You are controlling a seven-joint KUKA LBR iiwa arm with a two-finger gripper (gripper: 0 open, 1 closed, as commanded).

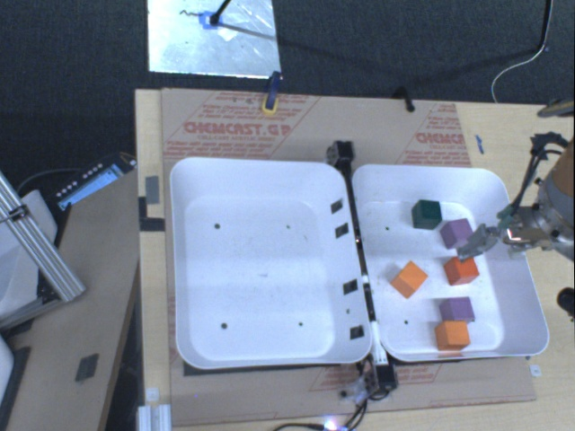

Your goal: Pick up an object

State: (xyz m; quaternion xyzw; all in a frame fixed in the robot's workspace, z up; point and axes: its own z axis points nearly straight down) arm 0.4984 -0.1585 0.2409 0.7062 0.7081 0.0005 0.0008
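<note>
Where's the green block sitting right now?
The green block lies in the right bin, near its far wall, just up-left of a purple block.

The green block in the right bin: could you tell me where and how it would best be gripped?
Probably from straight above, closing on two opposite side faces of the green block. It is a small cube lying flat and apart from its neighbours; the purple block is nearest, so the faces away from it look safer.

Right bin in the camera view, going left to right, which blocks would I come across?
Orange block, then green block. After that, the other orange block, two purple blocks and the red block overlap in left-right position, so their order is unclear.
</note>
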